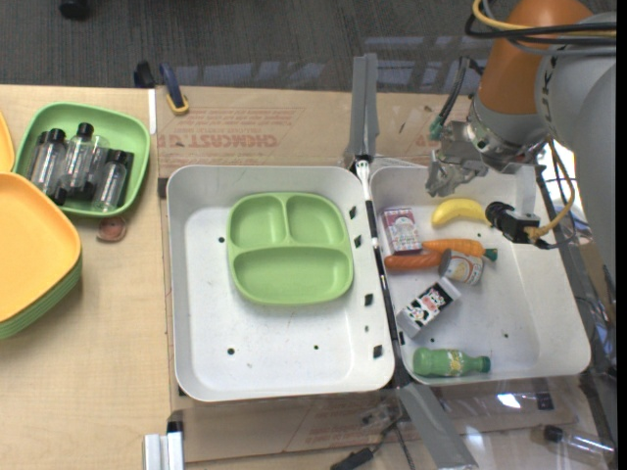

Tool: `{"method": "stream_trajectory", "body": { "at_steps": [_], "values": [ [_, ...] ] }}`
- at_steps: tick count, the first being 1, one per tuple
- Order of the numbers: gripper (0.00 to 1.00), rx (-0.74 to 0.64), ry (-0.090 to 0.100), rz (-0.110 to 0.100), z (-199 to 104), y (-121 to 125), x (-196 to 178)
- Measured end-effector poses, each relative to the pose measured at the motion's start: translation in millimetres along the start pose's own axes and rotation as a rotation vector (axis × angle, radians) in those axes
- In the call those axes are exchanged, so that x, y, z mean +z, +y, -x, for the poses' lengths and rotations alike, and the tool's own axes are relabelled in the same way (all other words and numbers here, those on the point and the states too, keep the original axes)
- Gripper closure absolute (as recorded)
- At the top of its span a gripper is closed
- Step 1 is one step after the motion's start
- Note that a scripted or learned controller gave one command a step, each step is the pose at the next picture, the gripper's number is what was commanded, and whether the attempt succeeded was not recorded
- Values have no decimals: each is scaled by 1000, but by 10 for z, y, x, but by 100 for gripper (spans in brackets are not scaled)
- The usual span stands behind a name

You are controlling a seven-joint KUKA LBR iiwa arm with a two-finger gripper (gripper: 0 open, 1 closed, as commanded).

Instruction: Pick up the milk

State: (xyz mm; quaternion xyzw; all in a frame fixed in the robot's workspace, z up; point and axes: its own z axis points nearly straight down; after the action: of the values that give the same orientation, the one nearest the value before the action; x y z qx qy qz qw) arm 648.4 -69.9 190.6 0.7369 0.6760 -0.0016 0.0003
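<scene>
While my gripper (448,179) hangs over the far part of the right bin (549,331), I cannot tell if it is open or closed, because from this slanted view its lower end is dark and mixed with the cables around it. I see nothing held under it. The milk (429,306), a small carton with black and white cow spots, lies on its side near the middle of this bin, tilted diagonally, well apart from where I am now. It is close to the divider between the two bins, so I judge that an approach from above is better than one from the side, where the wall could block me. Just beyond the carton there is a small can (464,267) and an orange carrot (431,255), both near to it, and this is a risk: if I come down not exactly, I may touch them instead. The banana (459,211) lies almost below my wrist, and a pink packet (401,229) is beside it toward the divider. A green bottle (449,362) rests along the near edge of the bin. The left bin (196,360) holds a green divided plate (290,247), which has no part in this task. I think the pick is not yet started; I must first travel toward the near side and align with the long side of the carton.
</scene>
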Motion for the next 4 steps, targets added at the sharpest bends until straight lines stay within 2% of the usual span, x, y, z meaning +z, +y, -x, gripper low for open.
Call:
{"method": "stream_trajectory", "body": {
  "at_steps": [1,2,3,4],
  "values": [
    [100,-271,0,3,214,124,-10],
    [100,7,1,2,61,110,-7],
    [100,259,0,0,214,119,-4],
    [100,130,1,0,920,179,234]
  ]
}}
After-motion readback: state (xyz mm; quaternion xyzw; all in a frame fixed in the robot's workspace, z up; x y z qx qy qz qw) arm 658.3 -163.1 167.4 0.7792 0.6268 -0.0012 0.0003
